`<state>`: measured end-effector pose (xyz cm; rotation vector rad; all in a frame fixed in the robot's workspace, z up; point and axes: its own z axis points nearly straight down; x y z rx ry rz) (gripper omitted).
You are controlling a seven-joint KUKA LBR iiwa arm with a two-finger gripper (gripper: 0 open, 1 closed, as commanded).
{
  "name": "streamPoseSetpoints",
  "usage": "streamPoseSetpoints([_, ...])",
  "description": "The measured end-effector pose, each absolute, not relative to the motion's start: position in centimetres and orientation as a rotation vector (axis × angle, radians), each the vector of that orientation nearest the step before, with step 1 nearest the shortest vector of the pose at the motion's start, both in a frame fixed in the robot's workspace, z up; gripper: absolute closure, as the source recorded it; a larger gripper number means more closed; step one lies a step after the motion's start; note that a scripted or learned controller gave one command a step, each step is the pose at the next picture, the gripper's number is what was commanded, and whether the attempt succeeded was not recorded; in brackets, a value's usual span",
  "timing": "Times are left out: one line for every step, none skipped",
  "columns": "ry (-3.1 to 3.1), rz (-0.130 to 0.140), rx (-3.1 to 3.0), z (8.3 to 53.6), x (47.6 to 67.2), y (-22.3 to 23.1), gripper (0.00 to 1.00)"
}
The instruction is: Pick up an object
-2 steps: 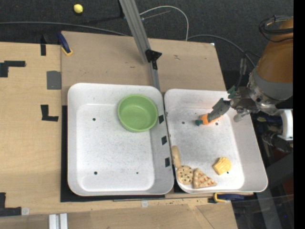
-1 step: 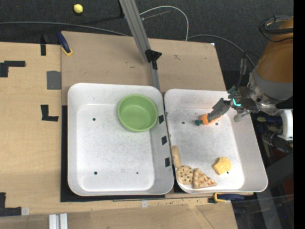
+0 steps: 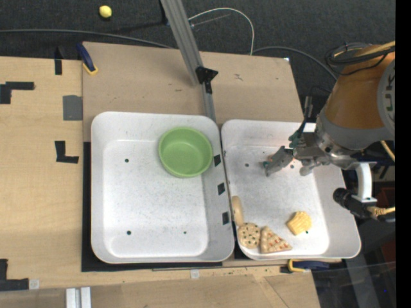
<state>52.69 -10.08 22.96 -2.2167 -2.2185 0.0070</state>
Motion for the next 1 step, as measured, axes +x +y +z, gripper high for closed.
streamPoseSetpoints([-2.219, 0.007, -2.215, 17.78, 52.09, -9.1, 0.0])
